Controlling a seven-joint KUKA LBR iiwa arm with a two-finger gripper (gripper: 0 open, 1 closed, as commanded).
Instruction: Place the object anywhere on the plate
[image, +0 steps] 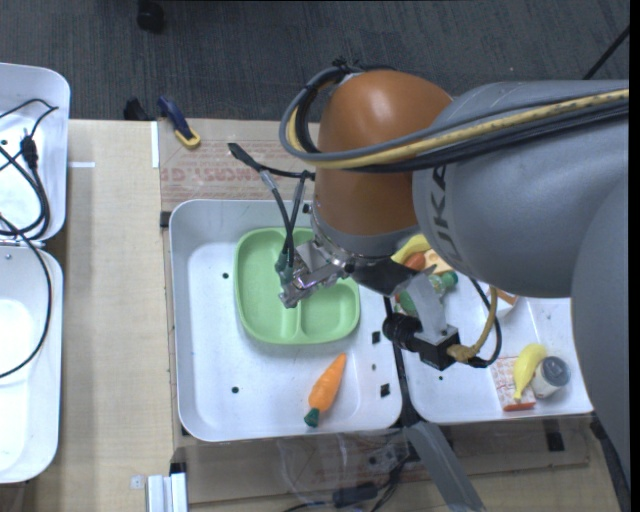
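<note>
Hovering over the pale green divided plastic plate (297, 290), my gripper (297, 287) hides its grip; I cannot tell its state. I should descend slowly and release centrally, away from the rim.

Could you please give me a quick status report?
End effector over green plate. Carrot lies in left bin, beside plate. Nothing between them.

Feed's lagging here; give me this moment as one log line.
tool over plate | grasp: cannot tell | carrot in bin, off plate | banana right bin
</note>
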